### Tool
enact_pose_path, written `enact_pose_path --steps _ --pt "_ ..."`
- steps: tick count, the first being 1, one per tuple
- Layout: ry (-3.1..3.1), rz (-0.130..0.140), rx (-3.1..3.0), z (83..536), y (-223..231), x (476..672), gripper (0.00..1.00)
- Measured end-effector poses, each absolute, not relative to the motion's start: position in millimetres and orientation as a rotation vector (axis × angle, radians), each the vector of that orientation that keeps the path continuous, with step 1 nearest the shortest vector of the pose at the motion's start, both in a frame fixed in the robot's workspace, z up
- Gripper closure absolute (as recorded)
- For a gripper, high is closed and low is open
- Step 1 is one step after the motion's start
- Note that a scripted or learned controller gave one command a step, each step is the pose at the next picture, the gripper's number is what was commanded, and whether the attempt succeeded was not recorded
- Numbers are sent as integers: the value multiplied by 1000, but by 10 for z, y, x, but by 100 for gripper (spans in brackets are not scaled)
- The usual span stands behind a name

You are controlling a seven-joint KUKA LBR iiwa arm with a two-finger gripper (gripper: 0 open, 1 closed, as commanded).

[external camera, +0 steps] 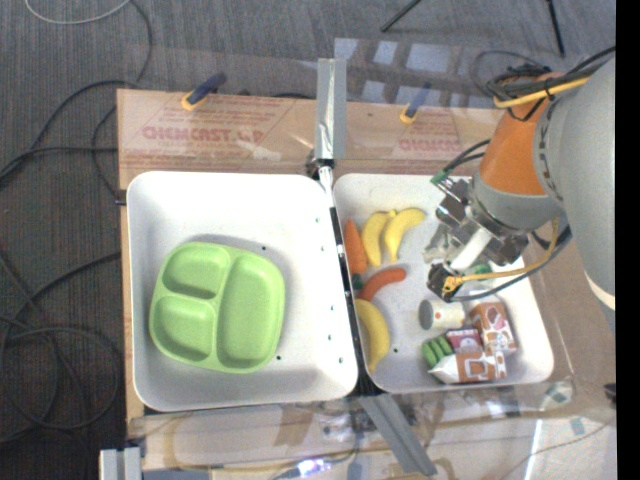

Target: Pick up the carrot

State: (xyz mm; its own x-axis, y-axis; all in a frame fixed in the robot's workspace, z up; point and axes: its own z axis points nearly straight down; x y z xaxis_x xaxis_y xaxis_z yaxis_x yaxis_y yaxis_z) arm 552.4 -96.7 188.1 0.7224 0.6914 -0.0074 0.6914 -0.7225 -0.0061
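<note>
The carrot (354, 247) is a short orange piece lying along the left wall of the right bin (535, 313), just left of two yellow bananas (388, 232). My gripper (449, 230) hangs over the middle right of that bin, about a hand's width to the right of the carrot and beyond the bananas. Nothing of the carrot is near its fingers.
A green divided plate (218, 306) lies in the left bin (160, 198). The right bin also holds a red-orange pepper-like piece (383, 280), a yellow piece (374, 330), a small white bottle (441, 315), a green item (437, 350) and small cartons (480, 346).
</note>
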Motion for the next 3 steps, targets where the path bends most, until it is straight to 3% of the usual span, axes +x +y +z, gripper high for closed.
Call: enact_pose_path --steps 1,2,3 --pt "-1734 10 -2613 2022 -1243 5092 100" --pt "-2200 6 -2238 2312 -1133 5565 100" --pt "-1873 12 -2522 3317 -1950 5823 100"
